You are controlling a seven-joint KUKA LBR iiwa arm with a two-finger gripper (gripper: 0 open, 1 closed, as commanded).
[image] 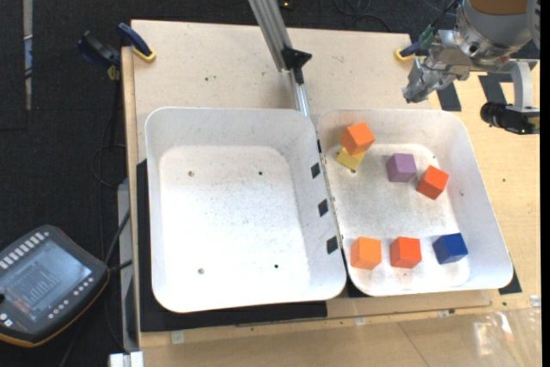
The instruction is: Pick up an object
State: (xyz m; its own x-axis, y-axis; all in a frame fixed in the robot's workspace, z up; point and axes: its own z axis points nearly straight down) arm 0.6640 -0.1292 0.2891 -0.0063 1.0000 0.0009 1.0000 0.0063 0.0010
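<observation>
In the camera view I am hanging my gripper (418, 88) above the right bin's (478, 185) far rim, not yet reaching; whether it is spread I cannot tell. The purple cube (400, 167) is sitting nearest, apart from its neighbours, so I am judging a clear descent there.

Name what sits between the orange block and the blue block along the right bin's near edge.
A red-orange block, apart from both the orange block and the blue block, seen in the camera view.

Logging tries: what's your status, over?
Pincer above right bin's far rim, holding nothing visible. Seven blocks in that bin, nearest the orange block. Nothing in the way.
</observation>
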